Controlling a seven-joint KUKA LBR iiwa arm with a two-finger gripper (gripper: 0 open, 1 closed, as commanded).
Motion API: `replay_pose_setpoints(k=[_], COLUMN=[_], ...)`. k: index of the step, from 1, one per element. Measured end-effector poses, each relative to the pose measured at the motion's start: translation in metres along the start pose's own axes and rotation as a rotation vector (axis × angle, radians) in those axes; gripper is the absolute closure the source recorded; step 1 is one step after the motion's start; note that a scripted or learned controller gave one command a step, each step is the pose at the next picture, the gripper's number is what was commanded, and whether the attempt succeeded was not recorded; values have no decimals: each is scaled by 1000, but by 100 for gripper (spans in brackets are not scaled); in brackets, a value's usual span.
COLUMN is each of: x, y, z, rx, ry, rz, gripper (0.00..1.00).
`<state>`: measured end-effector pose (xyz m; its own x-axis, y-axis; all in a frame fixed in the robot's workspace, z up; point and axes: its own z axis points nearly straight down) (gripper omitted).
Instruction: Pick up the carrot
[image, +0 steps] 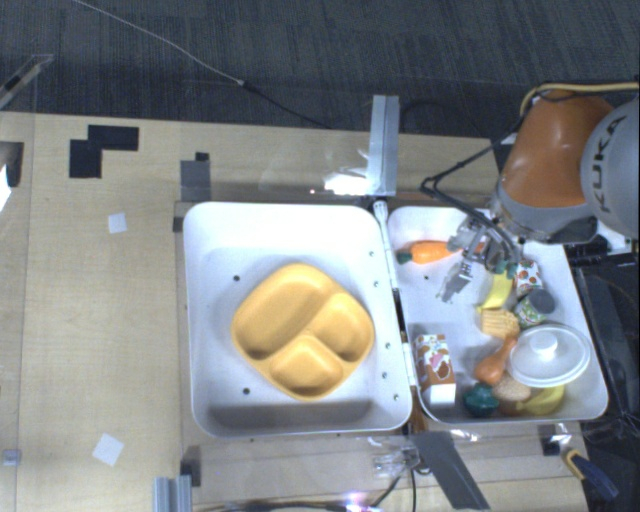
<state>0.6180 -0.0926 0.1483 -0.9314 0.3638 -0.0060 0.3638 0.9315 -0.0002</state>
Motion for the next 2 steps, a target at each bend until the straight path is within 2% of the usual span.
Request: replay_pose_setpoints(k=[1, 2], x=[40, -20], y=[-8, 13], z=[59, 59], rx=[-5, 10], ry=[-8, 22], rz=[3, 182], gripper=[0, 0])
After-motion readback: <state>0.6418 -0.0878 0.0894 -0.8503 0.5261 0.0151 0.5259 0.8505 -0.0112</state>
